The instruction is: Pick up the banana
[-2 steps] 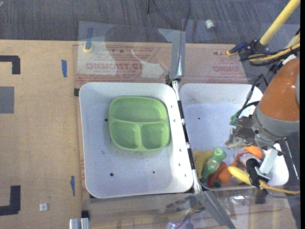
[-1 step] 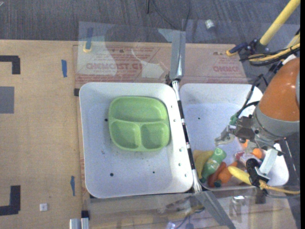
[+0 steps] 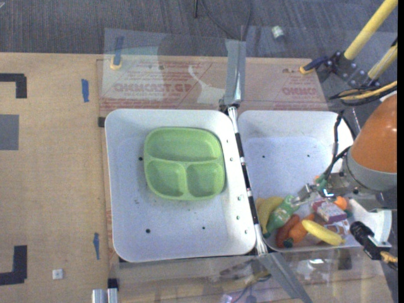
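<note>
We are logging the approach step: the arm (image 3: 377, 145), grey with its orange band, is reaching in over the right bin (image 3: 284, 134) from its right side, and the gripper (image 3: 323, 189) is hanging above the heap of toy food piled in that bin's near right corner. We cannot tell whether the pincer is open or closed — the head is small and partly lost against the clutter — and nothing is showing as gripped, so we are judging the pick as not yet made. The banana (image 3: 322, 231) is lying flat along the near edge of the right bin, slanting toward the near right corner, with a carrot-like orange piece (image 3: 297, 230) touching its left end and a small boxed item (image 3: 329, 213) just behind it. Also in that corner we are listing a green bottle (image 3: 279, 214), a second yellow piece (image 3: 267, 206) at the heap's left, next to the wall shared with the other bin, and a small orange ball (image 3: 341, 202). The rest of the right bin is lying bare. The left bin (image 3: 126, 188) is holding one green divided plate (image 3: 184, 163), set toward its far half, its three compartments holding nothing. As we are reading it, the next move is calling for a shift toward the near edge and a descent across the banana's middle — clear of the crowding neighbours.
</note>
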Controlling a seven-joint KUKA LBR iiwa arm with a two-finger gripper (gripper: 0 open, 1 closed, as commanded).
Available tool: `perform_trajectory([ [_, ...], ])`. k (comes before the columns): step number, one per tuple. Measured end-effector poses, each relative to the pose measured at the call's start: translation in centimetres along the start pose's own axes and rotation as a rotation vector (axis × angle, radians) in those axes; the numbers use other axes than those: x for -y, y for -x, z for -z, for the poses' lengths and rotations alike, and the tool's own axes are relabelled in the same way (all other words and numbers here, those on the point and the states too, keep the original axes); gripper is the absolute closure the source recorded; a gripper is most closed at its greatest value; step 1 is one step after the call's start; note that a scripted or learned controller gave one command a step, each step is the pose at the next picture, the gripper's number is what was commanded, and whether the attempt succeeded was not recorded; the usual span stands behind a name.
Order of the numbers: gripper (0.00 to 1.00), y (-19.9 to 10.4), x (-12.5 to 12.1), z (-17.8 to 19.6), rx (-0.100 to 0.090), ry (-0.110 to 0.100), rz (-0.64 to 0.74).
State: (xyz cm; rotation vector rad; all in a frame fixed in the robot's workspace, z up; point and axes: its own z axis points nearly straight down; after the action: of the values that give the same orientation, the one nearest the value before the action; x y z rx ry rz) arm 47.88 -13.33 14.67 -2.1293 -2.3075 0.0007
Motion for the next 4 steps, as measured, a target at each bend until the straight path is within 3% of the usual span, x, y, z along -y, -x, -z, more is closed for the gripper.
perform_trajectory([
  [1,0.00,3.1,-1.1,-4.3,-0.005,0.032,0.094],
  [2,0.00,5.0,-0.1,-5.8,0.005,0.011,0.346],
  [3,1.00,5.4,-0.2,-4.7,0.012,0.018,0.339],
  [4,0.00,5.4,-0.1,-4.7,0.012,0.018,0.339],
])
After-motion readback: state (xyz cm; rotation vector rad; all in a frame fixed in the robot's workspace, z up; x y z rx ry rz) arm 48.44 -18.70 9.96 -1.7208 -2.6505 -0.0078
